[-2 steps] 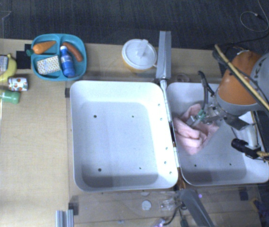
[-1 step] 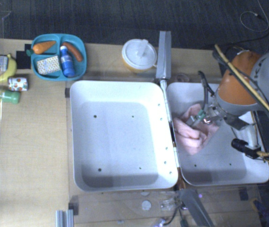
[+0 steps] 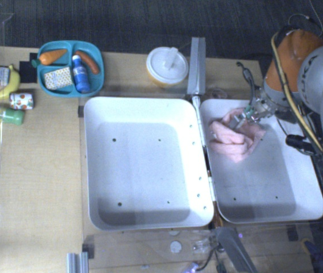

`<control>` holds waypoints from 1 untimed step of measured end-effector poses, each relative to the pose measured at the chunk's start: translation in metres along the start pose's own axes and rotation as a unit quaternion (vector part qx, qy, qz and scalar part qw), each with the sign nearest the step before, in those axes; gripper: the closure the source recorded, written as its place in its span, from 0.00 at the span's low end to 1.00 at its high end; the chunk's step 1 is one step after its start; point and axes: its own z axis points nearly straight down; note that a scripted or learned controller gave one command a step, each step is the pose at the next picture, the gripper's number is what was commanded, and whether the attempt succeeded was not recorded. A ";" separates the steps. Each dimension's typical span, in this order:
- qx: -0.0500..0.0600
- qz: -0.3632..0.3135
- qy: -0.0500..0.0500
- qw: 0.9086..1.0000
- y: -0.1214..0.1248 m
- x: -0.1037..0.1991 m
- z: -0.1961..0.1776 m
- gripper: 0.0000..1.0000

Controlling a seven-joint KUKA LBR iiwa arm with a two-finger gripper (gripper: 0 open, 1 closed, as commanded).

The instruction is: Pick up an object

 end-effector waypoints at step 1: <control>0.000 0.000 0.000 1.000 0.000 0.000 0.000 0.00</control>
